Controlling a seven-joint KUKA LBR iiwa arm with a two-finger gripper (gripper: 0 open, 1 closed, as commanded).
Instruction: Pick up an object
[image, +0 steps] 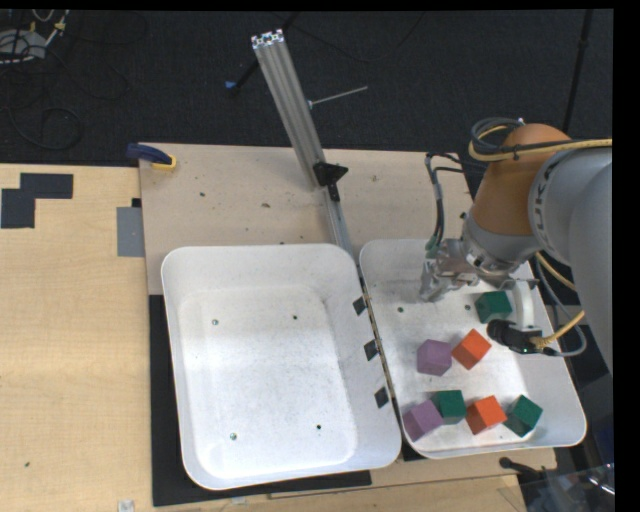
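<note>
The tool (441, 280), a metal two-finger gripper under the grey arm with its orange band, hangs at the upper part of the right white bin (395, 265), right of centre in the frame. I cannot tell from here whether it is open or closed, and nothing shows in its grasp.

The closest candidate is the dark green cube (492, 305), just to the lower right of the tool, near the bin's right wall. Below that, an orange cube (471, 349) and a pale purple cube (434, 357) sit almost touching. Along the bottom edge of the bin lie a second purple cube (422, 418), a green cube (450, 404), another orange cube (486, 413) and a third green cube (523, 414), packed close together.

To my eye the best bet is the lone green cube: it has free space on both sides, so the tool could straddle it squarely and come straight down. The clustered cubes at the bottom look riskier, as neighbours could get nudged or pinched.

The left white bin (200, 270) sits beside it on the wooden table (60, 330).
</note>
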